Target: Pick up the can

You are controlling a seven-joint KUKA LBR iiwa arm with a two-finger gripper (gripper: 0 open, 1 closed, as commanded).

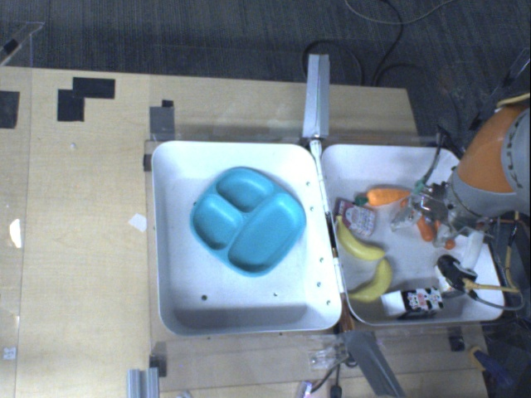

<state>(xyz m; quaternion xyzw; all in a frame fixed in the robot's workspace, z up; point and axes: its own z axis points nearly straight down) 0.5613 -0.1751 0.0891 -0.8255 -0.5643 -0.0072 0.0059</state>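
A small can [359,219] with a red and silver label lies tilted in the right bin [398,160], close to the bin's left wall. My gripper [425,208] hangs over the middle right of that bin, roughly a can's length to the right of the can and apart from it. The grey arm with its orange band [498,164] reaches in from the right. Nothing shows in the gripper's grasp.
An orange carrot [387,196] lies just behind the can. Two yellow bananas [358,245] [375,281] lie in front of it. A black and white object [420,301] rests at the bin's front wall. The left bin [174,222] holds a blue divided plate [249,220].
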